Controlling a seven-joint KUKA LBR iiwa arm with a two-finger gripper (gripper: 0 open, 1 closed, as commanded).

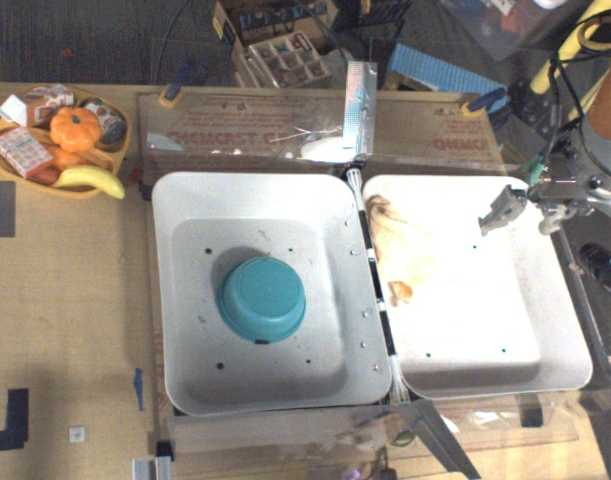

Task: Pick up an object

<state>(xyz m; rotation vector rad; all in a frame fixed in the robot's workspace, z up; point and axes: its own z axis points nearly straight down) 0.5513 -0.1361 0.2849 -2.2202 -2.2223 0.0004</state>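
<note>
An upturned teal bowl (pixel 263 298) sits in the middle of the left white bin (pixel 185 218). In the right bin (pixel 545 348), a pale tan crumpled item (pixel 385 224) lies against the left wall, with a small orange piece (pixel 400 291) just below it. My gripper (pixel 525 215) hovers over the right bin's upper right corner, far from all of these. Its two fingers (pixel 499 211) stand apart with nothing between them.
A wooden dish of toy food (pixel 57 148) with a pumpkin and a banana sits on the bench at the far left. A cardboard wall (pixel 245 128) and an upright shiny strip (pixel 360 108) stand behind the bins. Cables and boxes clutter the background.
</note>
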